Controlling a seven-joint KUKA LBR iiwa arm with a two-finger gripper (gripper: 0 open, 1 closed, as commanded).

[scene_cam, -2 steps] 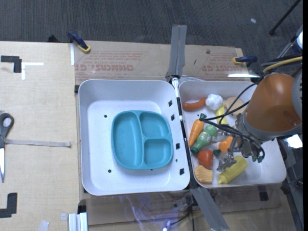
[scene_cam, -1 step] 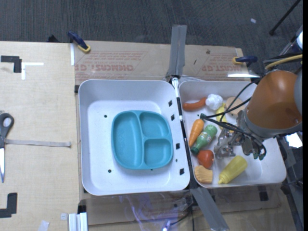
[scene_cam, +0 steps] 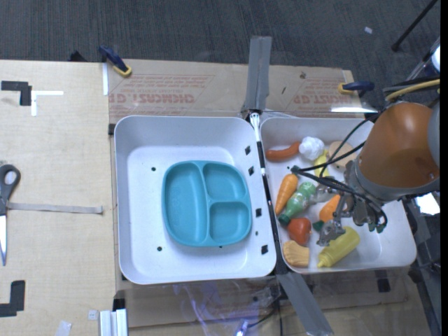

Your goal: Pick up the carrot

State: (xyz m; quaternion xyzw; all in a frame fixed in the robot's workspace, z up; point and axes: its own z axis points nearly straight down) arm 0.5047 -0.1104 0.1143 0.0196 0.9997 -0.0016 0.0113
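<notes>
Camera view, gripper (scene_cam: 329,231) low in the right bin (scene_cam: 392,256), can't really tell what it's doing, tips right by the yellow corn (scene_cam: 341,249), carrot (scene_cam: 285,192) lying loose left of it, beside the green veggie (scene_cam: 299,200)

Setting: robotics lab test cell, not a home or kitchen. Reference landmark: the left white bin (scene_cam: 126,208). It sits on a pale plywood surface (scene_cam: 49,180) marked with black tape corners; flattened cardboard (scene_cam: 175,89) lies behind it, held by a blue-and-yellow clamp (scene_cam: 115,60). Grey tape strips (scene_cam: 257,72) run from its right rear corner. Scissors (scene_cam: 5,187) lie well to its left. Dark carpet floor (scene_cam: 175,12) behind it. To its right, touching, a second white bin (scene_cam: 392,254) holds plastic toy food (scene_cam: 308,201), with the robot arm (scene_cam: 399,149) and loose cabling (scene_cam: 413,86) above that bin. Inside the left bin, a teal divided plate (scene_cam: 207,203).
</notes>
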